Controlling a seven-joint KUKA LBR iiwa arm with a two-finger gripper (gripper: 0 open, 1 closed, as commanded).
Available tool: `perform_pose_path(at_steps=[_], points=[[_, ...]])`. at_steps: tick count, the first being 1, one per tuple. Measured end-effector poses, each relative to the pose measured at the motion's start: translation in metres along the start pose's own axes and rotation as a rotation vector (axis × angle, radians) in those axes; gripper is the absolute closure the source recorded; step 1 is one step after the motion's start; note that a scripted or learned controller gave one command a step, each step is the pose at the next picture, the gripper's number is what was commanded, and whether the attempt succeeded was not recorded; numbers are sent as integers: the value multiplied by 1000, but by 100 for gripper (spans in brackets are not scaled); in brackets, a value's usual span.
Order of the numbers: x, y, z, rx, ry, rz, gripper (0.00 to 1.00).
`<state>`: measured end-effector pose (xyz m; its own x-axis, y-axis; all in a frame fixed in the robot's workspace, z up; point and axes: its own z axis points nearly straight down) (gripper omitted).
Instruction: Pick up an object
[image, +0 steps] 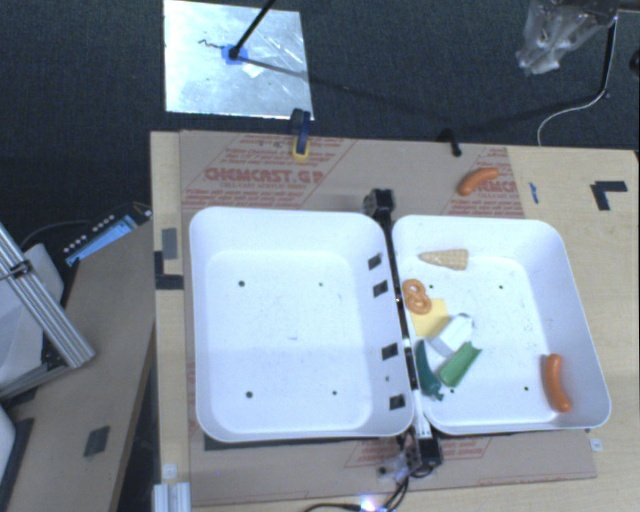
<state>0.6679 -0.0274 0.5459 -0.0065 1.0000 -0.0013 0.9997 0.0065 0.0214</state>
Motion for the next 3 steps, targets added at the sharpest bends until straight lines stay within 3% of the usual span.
perform_pose_path(at_steps=[1,2,3], points=[[34,-50,9,18,2,0,100],[62,-66,9,20,2,-1,100],[100,-122,7,20,3,-2,100]])
